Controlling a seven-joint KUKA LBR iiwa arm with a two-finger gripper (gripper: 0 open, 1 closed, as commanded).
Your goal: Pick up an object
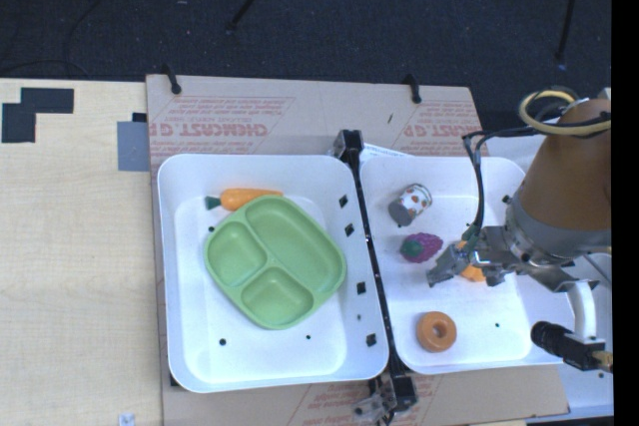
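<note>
Orange object (475, 273), small, right bin (499, 339), mostly hidden against end effector (451, 266); grasped or only touching, cannot tell. Purple toy (421, 246) just left. Arm cut off at right.

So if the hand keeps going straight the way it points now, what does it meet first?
Probably the purple grape bunch: the hand points left toward it in the right bin. Height is unclear, so it may pass over.

Single fixed camera above bench, looking down at a slant. Both white bins (185, 214) in frame at moderate range; arm (564, 185) entering from right.
</note>
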